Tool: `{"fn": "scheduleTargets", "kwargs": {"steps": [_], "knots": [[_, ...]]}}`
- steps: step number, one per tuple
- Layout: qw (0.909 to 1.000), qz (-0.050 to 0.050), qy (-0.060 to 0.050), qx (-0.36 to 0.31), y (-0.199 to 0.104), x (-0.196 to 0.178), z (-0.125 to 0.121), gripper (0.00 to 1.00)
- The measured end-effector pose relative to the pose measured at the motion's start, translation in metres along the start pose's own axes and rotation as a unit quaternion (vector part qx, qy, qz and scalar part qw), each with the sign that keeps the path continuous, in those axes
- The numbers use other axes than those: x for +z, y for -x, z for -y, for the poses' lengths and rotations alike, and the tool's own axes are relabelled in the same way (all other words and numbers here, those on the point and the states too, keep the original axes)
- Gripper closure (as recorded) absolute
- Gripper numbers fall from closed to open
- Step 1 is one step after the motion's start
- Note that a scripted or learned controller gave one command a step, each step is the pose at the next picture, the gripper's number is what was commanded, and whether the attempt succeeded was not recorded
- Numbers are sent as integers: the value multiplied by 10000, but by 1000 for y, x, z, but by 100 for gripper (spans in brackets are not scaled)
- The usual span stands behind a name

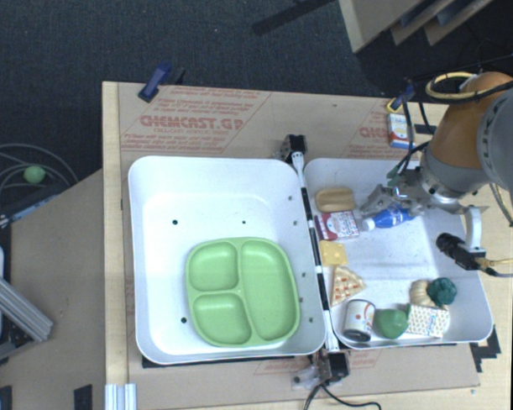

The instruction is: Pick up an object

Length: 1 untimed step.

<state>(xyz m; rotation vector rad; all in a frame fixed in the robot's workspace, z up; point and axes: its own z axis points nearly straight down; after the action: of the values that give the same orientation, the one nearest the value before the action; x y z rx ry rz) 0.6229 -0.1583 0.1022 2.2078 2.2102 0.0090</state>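
A: Where is the arm?

B: It reaches in from the right, orange band high at the far right, wrist bent down into the far part of the right bin [479, 321]. The gripper [381, 204] sits low, pointing left, just beside a blue-and-white bottle [390, 219].

A: Is it holding the bottle?

B: I cannot tell; its tip is too blurred.

A: What else is nearby?

B: A tan block [336, 198] lies just left of it. The left bin [150, 238] holds a green divided tray [241, 290].
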Motion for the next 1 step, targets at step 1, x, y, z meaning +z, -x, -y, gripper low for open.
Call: {"fn": "scheduleTargets", "kwargs": {"steps": [1], "knots": [[9999, -43, -92, 7, 23, 17, 22, 0]]}}
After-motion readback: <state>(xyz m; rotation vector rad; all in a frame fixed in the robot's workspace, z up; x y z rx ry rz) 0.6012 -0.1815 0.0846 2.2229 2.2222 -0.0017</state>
